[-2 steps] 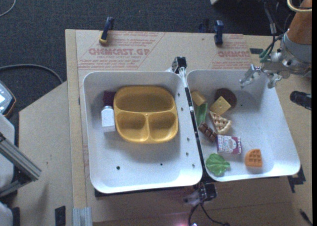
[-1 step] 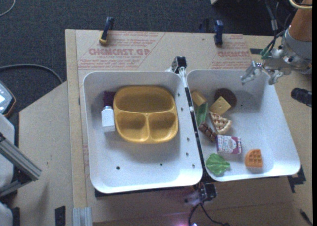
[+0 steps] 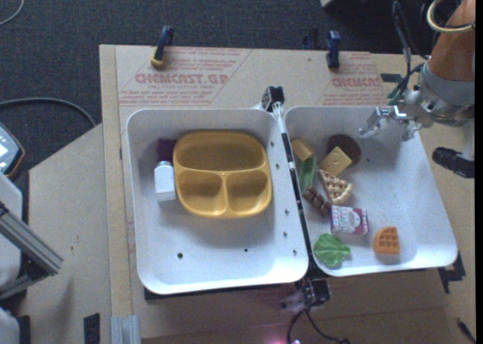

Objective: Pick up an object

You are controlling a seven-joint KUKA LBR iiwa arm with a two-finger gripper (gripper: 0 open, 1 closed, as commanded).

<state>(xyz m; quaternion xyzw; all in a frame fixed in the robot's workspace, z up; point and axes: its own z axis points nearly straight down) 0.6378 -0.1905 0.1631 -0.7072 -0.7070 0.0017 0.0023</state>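
The green leaf (image 3: 331, 250) and other toy foods lie untouched in the right bin (image 3: 434, 207), while the hand (image 3: 386, 122), fingers spread and holding nothing, hovers at its far edge; grasp not yet begun.

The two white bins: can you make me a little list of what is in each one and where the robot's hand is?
left bin: yellow divided plate, small white bottle beside it, a dark purple thing behind the bottle
right bin: cheese wedge, brown round piece, waffle slice, pink carton, green leaf, orange waffle
gripper: over the right bin's far edge, holding nothing
arm: comes in from the right
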